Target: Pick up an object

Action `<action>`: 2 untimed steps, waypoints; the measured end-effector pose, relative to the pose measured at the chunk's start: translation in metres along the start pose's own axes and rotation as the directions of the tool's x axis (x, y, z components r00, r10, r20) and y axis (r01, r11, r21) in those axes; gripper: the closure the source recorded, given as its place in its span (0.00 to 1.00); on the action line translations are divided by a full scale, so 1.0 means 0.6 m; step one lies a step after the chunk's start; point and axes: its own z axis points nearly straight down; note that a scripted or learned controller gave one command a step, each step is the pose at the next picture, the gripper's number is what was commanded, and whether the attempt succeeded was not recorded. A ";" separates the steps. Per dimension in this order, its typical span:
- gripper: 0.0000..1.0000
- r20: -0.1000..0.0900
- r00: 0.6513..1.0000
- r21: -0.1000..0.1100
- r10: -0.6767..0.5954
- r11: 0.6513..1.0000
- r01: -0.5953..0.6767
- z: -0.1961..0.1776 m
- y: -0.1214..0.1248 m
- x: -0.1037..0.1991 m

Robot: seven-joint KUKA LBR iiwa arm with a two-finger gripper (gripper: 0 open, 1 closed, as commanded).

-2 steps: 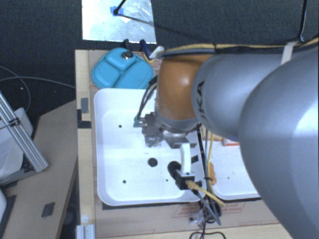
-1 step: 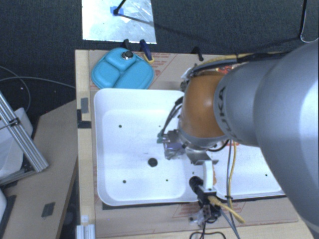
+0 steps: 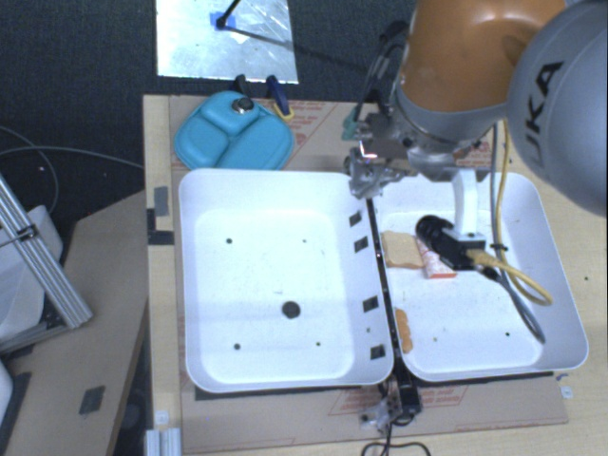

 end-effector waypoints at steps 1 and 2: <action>1.00 0.000 1.000 0.003 0.000 1.000 0.000 -0.209 -0.001 -0.018; 1.00 0.001 1.000 0.022 -0.009 1.000 0.009 -0.176 -0.088 0.109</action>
